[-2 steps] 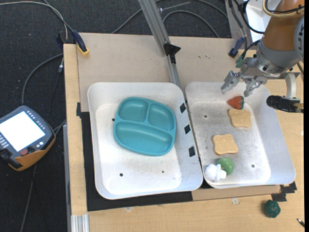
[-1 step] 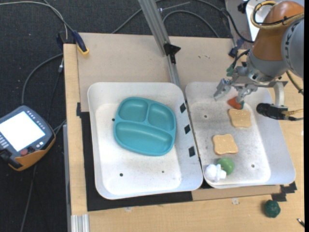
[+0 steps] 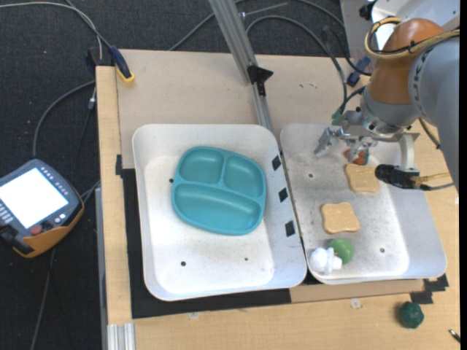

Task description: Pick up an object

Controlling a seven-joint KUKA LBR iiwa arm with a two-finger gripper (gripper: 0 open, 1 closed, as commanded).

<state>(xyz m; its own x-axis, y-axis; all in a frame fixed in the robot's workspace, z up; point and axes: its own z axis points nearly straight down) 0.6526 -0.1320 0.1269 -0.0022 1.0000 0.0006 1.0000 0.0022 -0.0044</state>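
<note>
Tool: my tool (image 3: 349,138) hangs low over the far end of the right bin (image 3: 419,262); whether it is open or closed I cannot tell.
Nearest object: a tan toast piece (image 3: 363,179) lies just beside it, flat on the bin floor.
Others: a second toast piece (image 3: 340,217), then a green and white toy (image 3: 333,255) at the near rim.
Left bin: a teal divided plate (image 3: 218,190).
Method: I judge centring squarely over the near toast, then descending straight, suits best; flat pieces slip easily.

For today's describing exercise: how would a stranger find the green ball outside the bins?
Start at the right bin. Just past its near right corner, on the bare bench, sits the dark green ball. The green thing inside the bin is paler and touches a white lump.
</note>
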